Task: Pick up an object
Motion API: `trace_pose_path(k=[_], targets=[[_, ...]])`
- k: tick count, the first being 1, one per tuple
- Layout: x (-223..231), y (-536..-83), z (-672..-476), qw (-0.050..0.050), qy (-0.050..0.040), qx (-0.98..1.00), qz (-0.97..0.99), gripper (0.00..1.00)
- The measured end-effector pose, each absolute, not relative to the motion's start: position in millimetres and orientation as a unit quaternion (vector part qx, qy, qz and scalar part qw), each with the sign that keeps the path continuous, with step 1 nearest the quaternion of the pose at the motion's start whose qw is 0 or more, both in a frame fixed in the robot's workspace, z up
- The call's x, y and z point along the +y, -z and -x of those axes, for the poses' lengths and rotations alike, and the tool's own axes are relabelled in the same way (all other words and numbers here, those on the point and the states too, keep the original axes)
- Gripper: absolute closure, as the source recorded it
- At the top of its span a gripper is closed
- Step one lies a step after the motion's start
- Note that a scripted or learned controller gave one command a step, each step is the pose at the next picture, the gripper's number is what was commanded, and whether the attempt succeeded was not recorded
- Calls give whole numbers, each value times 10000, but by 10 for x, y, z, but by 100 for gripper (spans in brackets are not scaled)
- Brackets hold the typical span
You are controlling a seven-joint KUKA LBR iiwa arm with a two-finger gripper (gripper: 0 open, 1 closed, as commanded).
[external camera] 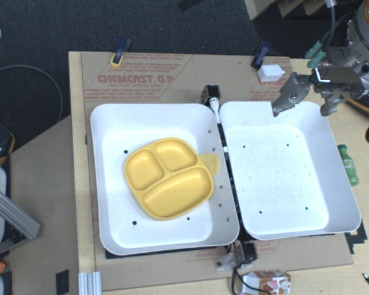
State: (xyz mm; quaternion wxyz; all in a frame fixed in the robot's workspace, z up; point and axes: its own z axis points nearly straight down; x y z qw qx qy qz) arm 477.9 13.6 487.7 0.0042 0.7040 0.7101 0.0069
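Two shallow white bins sit side by side on a brown cardboard-covered surface printed with red lettering. The left bin and the right bin meet along a black seam. A blue and yellow clamp grips the surface's far edge, another blue clamp farther right, with a small white block just beside it. A green item lies near the right bin's outer edge.

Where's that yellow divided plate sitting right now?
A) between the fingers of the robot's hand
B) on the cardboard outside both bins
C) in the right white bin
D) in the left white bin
D: the yellow divided plate lies flat inside the left white bin, while the hand is over the far edge of the right white bin.
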Motion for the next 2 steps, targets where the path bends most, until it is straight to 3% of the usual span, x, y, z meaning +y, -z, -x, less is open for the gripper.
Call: trace_pose_path(k=[1,2], targets=[[107,-4909,-4803,21,-16,7080,-7062,100],[573,-3914,-4787,-30,32,7086,-7056,100]])
